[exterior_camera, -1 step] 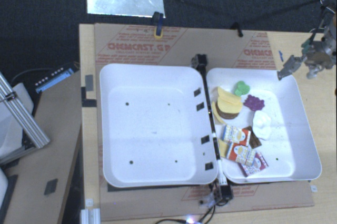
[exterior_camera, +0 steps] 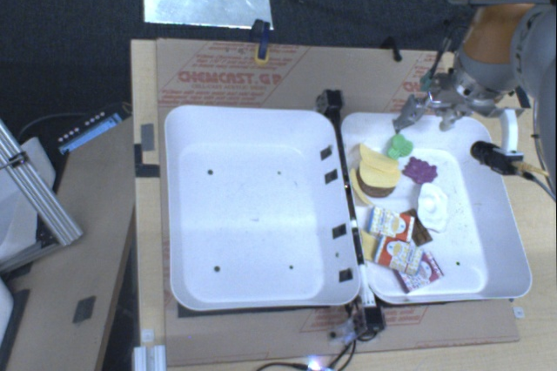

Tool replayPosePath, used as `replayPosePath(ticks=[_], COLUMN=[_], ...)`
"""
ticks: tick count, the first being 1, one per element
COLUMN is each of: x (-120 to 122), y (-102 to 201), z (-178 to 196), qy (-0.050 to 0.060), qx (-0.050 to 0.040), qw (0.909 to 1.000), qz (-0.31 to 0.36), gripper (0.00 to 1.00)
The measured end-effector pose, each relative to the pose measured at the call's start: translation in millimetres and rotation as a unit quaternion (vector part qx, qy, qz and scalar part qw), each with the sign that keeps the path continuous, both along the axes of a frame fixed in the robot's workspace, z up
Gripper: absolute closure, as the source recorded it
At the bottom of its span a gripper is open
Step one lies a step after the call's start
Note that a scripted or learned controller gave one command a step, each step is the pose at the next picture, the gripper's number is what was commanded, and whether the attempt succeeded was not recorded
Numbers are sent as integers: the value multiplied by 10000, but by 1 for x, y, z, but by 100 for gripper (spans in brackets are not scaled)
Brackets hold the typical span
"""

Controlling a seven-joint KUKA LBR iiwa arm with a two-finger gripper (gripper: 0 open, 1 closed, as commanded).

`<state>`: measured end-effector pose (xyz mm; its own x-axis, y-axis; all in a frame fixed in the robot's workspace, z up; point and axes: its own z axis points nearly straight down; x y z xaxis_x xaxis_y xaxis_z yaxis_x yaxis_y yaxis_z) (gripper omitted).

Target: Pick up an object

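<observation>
Overhead, metal claw (exterior_camera: 428, 111) hangs splayed above knobbly green toy (exterior_camera: 399, 145).

The gripper (exterior_camera: 427, 111) hangs open over the right bin's (exterior_camera: 500, 225) far edge, holding nothing. A green piece (exterior_camera: 399, 145) lies just below it, beside a purple piece (exterior_camera: 420, 170) and yellow wedge (exterior_camera: 378, 165).

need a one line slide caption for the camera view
KUKA arm's open end effector hovers over the far end of the right bin, above a green toy, purple toy and snack packets.
</observation>
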<state>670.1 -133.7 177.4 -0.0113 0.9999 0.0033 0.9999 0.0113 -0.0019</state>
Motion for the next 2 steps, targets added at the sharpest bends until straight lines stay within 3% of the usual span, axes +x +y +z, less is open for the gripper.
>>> replayPosePath(ticks=[1,2], x=[-3,-58], y=[20,8], z=[-99,-92], qy=[20,-12], qx=[-4,-16], qw=[10000,10000], qz=[-28,-60], gripper=[0,0])
